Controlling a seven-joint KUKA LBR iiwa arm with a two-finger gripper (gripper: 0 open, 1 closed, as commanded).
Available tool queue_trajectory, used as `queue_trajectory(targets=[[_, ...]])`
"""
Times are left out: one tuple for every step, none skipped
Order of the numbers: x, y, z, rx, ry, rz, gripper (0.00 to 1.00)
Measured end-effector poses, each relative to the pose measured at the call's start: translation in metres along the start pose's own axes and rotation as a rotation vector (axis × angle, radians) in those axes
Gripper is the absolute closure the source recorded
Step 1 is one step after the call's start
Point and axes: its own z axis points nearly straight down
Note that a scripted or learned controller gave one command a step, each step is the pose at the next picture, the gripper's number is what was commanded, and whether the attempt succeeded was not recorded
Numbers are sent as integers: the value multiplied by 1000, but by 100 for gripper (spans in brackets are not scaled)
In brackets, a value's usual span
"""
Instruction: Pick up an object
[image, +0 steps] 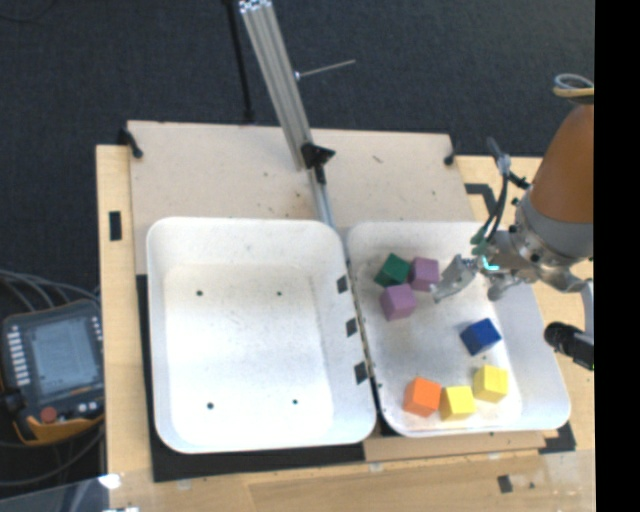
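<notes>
Robotics lab: teach pendant (55, 362), bench (290, 175) with white bins (250, 330).

The KUKA iiwa arm (565, 190) has a broad, rounded orange band that fills most of its visible upper part, glossy with a soft highlight. Below the band sits a grey collar, smooth and cylindrical. Beneath it the wrist carries a cluster of silver-grey metal brackets and plates, with a small teal-green light or marking at their middle. Thin dark cables loop up along the wrist's left side. The two-finger gripper (450, 281) is pale grey metal, slim and angular. A black cylindrical piece juts out lower down
</notes>
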Motion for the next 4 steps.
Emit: queue_trajectory(targets=[[0,1,-2,-5,-1,1,0],[4,6,58,2,-2,4,0],[0,10,119,2,-2,3,0],[-2,10,171,-1,-3,3,0]])
